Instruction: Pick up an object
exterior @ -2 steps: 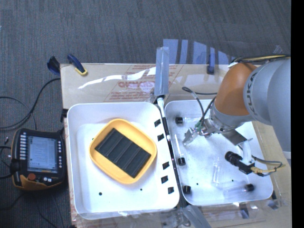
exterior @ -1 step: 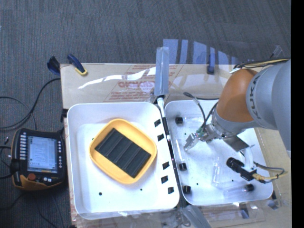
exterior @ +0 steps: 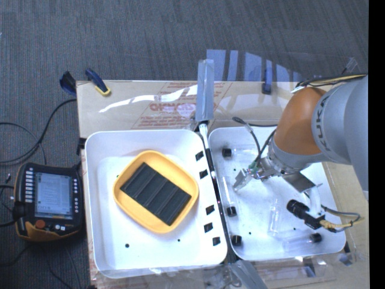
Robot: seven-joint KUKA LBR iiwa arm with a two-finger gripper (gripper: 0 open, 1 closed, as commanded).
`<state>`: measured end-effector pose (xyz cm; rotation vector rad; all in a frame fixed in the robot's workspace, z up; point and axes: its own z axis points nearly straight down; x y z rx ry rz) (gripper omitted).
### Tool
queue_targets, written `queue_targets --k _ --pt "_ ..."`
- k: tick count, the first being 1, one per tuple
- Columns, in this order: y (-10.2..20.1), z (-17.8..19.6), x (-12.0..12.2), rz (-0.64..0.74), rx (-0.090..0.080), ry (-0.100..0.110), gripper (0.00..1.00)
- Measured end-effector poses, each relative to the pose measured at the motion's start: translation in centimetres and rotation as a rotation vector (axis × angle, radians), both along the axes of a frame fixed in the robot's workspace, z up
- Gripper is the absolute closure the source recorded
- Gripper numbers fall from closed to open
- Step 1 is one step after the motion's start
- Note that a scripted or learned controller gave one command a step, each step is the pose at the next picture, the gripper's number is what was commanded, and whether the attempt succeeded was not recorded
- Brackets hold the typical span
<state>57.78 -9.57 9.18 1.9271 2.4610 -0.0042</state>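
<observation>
Writing: red print on the tabletop point(exterior: 174, 104) is seen, unreadable.
Object: yellow dish point(exterior: 156, 190) with dark ribbed insert, left of pincer point(exterior: 242, 179).
Pincer state: cannot be told.

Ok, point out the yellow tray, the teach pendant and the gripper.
yellow tray point(exterior: 133, 174): camera view, on its bare yellow rim, left side.
teach pendant point(exterior: 50, 196): camera view, on its screen.
gripper point(exterior: 243, 178): camera view, at its tip over the right bin.
</observation>
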Motion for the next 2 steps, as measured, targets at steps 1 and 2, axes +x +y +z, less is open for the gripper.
queue_targets --k 1,2 --pt "0.00 0.00 0.00 0.000 0.000 0.000 0.00" --pt "0.00 0.00 0.00 0.000 0.000 0.000 0.00"
